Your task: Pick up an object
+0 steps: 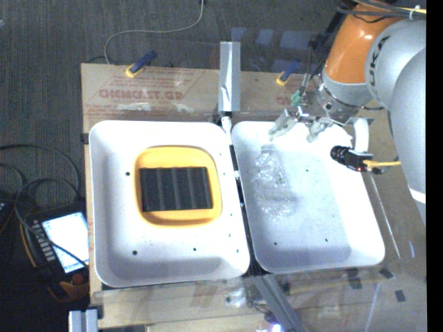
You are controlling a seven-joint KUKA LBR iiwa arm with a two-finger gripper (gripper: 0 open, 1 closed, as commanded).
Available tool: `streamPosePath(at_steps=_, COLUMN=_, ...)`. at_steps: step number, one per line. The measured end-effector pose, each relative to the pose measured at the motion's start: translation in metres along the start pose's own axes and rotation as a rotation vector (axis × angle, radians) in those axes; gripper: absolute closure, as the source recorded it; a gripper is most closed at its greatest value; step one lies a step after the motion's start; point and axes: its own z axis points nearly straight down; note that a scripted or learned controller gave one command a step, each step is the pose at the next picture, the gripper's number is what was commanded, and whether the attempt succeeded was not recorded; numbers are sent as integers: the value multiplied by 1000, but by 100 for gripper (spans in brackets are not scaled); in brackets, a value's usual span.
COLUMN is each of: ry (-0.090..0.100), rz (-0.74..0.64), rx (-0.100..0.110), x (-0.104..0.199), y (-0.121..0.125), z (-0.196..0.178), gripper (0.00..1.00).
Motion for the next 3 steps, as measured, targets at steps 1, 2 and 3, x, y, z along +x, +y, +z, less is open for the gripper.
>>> streamPosePath(at_steps=1, ry=-2, rz=124, rx=1, x=18, y=-26, z=95, gripper=0)
streamPosePath(at_steps=2, ry=-7, rz=9, rx=-1, x=-23, y=-12, z=50, gripper=0)
streamPosePath(at_steps=3, ry=-6, rz=-13, rx=-17, x=-1, y=-23, z=99, gripper=0)
